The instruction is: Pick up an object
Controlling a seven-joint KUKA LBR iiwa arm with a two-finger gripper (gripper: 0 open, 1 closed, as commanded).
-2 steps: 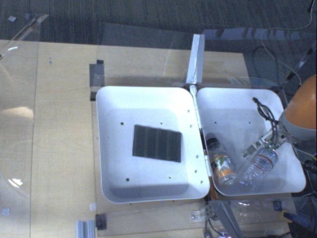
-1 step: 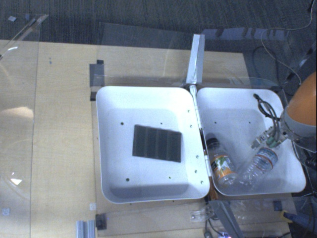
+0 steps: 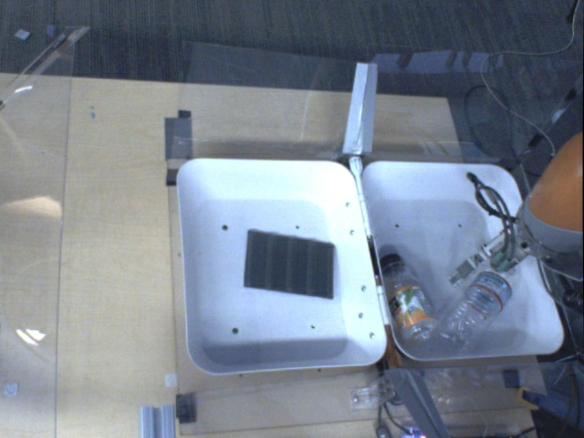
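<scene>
in right bin point(image 3: 429, 182): hand point(image 3: 481, 265) just above clear bottle point(image 3: 474, 307), grip state unclear

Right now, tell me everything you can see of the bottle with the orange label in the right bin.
The bottle with the orange label is clear plastic with a dark cap, lying on its side in the right bin, near the bin's left wall. The cap points toward the far side. Its lower end lies close to a second clear bottle; contact cannot be told.
</scene>
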